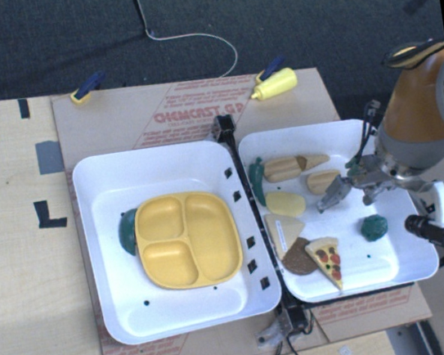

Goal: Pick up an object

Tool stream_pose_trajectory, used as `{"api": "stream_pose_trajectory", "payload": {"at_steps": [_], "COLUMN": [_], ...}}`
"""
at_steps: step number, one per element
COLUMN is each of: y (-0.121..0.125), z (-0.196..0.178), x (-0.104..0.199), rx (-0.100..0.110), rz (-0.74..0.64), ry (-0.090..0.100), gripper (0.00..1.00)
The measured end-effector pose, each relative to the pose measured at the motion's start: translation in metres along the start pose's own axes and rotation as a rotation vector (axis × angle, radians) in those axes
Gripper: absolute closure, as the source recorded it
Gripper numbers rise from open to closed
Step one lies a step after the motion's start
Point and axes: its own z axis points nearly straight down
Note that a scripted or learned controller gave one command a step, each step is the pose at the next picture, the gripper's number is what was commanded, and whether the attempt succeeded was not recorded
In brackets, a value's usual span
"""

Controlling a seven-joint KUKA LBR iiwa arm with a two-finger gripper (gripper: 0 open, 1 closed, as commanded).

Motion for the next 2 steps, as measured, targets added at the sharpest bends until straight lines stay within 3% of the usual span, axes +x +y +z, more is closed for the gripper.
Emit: {"api": "stream_pose_trajectory", "payload": {"at_steps": [1,2], "y": [-0.002,-0.002], "z": [0.064,0.081], "x": [-0.001,0.000], "rx": [0.000,-0.005], "rz": [0.000,-0.001], "ry": [0.000,-0.001], "gripper": [0.00,0.00]}}
